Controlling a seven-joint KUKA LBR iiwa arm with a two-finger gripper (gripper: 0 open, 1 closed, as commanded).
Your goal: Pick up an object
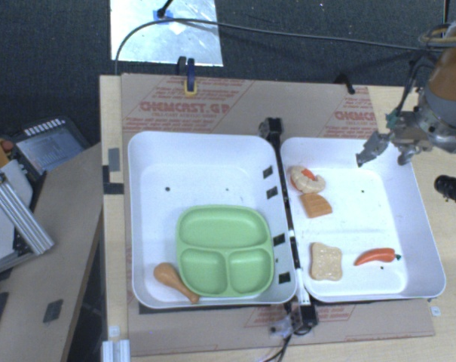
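The right bin [408, 202] holds four small items. A pale roll with a red top [307, 178] lies at its upper left, and an orange wedge [316, 204] sits just below it. Near the front are a slice of toast [325, 262] and a red pepper [376, 256]. My gripper [382, 157] hovers over the bin's far right corner, up and to the right of the roll. Its two fingers are spread open with nothing between them.
The left bin [160, 164] carries a green divided plate [224, 249] and a tan drumstick [175, 280] at its front left. A black divider clip strip [280, 202] runs between the bins. A metal sheet [166, 21] lies beyond the bench.
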